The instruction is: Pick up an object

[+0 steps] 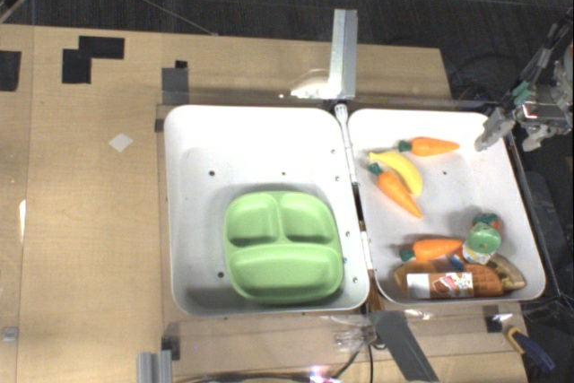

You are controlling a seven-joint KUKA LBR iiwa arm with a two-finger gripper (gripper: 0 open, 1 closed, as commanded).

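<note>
Carrots, a banana and bottles lay in the right bin (531,220), any of them a candidate for picking. One carrot (430,145) lay near the bin's far wall, long axis running left to right, its green top at the left and its tip toward the right. Just below it a yellow banana (401,170) lay on a diagonal from upper left to lower right, touching a second carrot (395,191) that lay along the same diagonal, green top at the upper left, tip toward the lower right. A third carrot (434,248) lay nearer the front of the bin, long axis roughly left to right, just above a brown bottle (457,282) with a white and red label, which lay on its side along the front wall with its long axis left to right. A small green bottle (483,239) sat beside them, against the third carrot's right end.

The gripper (504,128) hung over the far right corner of the right bin, well apart from the nearest carrot. Its fingers held nothing; whether they were spread or closed could not be told.

The left bin (193,193) held a green divided tray (282,244) toward its front. Both bins sat side by side on the bench (81,220).
</note>
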